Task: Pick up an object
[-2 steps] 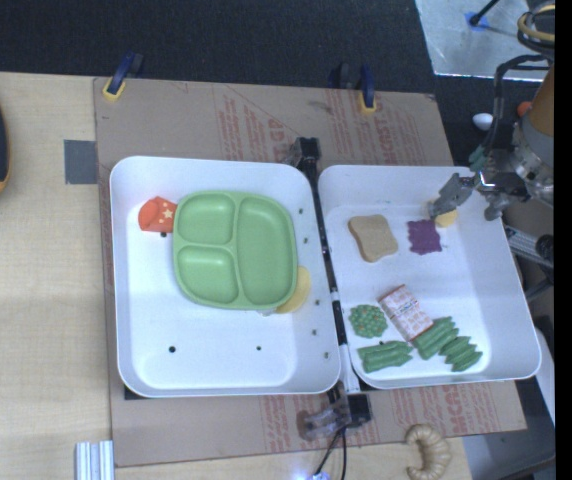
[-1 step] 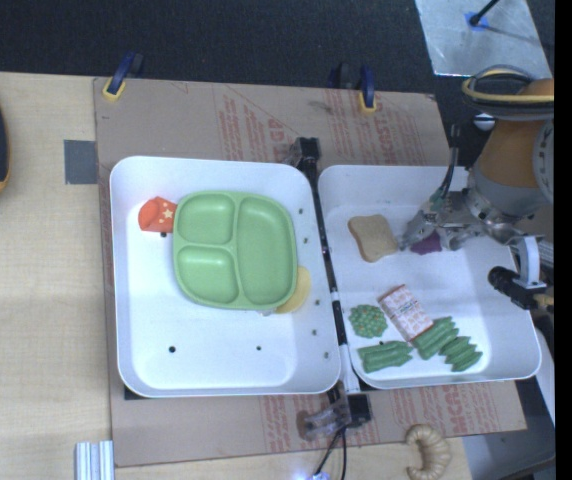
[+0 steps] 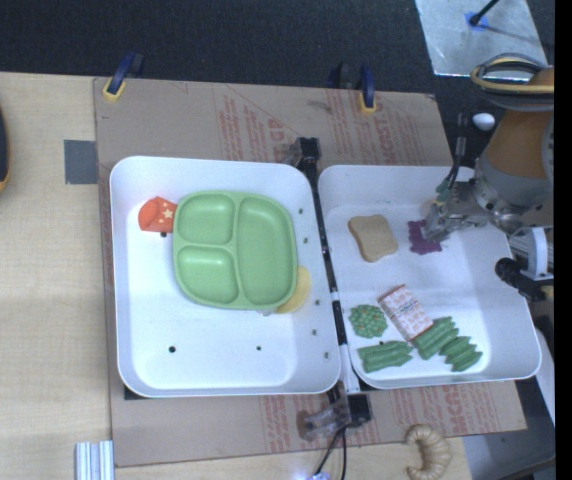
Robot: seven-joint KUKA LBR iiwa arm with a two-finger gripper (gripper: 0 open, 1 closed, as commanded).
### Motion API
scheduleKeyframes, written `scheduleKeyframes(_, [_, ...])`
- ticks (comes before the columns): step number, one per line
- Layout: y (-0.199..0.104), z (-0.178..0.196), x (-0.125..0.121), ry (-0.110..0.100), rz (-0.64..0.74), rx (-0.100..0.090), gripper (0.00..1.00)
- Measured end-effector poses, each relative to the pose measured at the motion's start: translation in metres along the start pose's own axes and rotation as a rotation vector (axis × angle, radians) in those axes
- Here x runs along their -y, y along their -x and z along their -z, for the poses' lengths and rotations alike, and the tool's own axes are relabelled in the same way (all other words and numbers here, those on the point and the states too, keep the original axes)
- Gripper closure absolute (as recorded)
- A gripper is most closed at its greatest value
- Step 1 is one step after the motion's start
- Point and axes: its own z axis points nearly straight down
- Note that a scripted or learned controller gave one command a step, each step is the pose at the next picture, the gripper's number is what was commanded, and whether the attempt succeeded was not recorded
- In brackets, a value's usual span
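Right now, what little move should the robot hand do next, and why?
Probably ease straight down a little onto the purple piece. The gripper sits right at that piece's upper right edge in the right bin, and nothing shows between its fingers. The tan bread slice lies apart to the left, so a short drop should not bump it.

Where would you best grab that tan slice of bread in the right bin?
Probably from straight above, closing across the bread slice's narrower width. It lies flat on the right bin's floor with open space all around, so the side edges are the easiest thing to pinch.
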Motion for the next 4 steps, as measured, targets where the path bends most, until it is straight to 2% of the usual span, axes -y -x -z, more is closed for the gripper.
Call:
scheduleKeyframes(1, [0.0, 0.0, 0.0, 0.0, 0.0, 0.0, 0.0])
scheduleKeyframes(2, [0.001, 0.01, 0.0, 0.0, 0.001, 0.001, 1.0])
scheduleKeyframes(3, [0.001, 0.01, 0.0, 0.0, 0.001, 0.001, 0.0])
scheduleKeyframes(4, [0.002, -0.016, 0.001, 0.0, -0.002, -0.001, 0.0])
